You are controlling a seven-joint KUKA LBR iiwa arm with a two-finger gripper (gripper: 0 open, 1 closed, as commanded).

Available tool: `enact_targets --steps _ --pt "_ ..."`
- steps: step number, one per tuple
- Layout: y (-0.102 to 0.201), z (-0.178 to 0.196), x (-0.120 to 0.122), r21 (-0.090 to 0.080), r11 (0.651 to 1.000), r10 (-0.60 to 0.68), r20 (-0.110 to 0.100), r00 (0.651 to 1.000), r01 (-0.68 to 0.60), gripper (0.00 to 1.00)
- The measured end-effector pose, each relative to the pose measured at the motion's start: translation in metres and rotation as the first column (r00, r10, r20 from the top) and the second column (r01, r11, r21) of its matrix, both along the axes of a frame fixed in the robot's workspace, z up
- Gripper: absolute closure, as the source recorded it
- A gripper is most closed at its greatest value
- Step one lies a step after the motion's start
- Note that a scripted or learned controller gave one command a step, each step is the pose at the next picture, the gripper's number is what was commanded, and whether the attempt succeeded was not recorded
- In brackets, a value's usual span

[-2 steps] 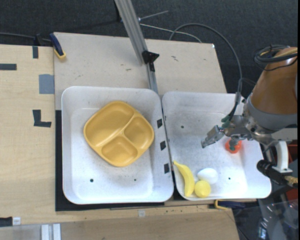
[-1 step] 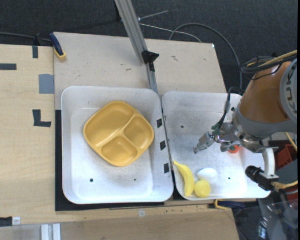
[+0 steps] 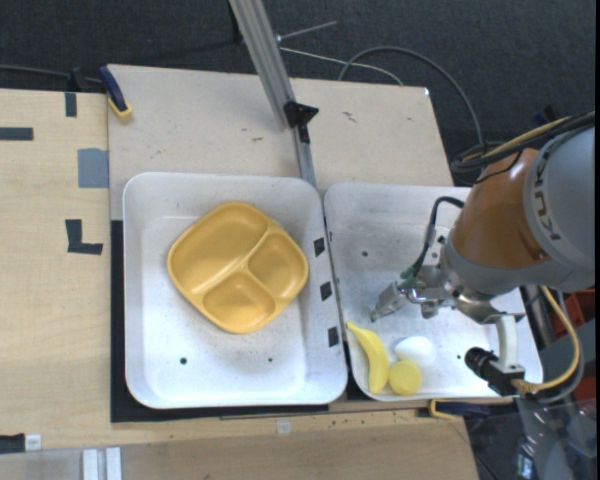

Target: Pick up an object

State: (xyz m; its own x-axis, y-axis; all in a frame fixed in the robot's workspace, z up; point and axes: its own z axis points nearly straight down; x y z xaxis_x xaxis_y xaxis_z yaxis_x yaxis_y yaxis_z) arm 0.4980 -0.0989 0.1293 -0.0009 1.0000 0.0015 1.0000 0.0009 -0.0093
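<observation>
The candidates for picking lie in the right bin (image 3: 380,218), grouped at its near edge just below the end effector (image 3: 390,303): a yellow banana (image 3: 370,353) down and slightly to the left of it, a small white egg-like object (image 3: 414,348) down and to the right, and a round yellow fruit (image 3: 405,377), possibly a lemon, lower still, touching or almost touching the banana's end. None of them is between the fingers.

The end effector hangs over the middle of the right bin, its metal tip pointing left and downward; from this angle it cannot be told whether the fingers are apart or together. The grey arm (image 3: 540,218) with its orange band rises to its right.

Well to the left of the end effector, the left bin (image 3: 145,368) holds a yellow divided plate (image 3: 238,266) with three compartments, lying flat near the bin's centre.

Both bins sit side by side on the table (image 3: 40,268).
</observation>
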Motion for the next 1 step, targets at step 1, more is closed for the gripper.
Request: enact_targets --steps 1 --pt "0.0006 0.0131 0.0012 0.001 1.0 0.002 0.004 1.0 -0.002 1.0"
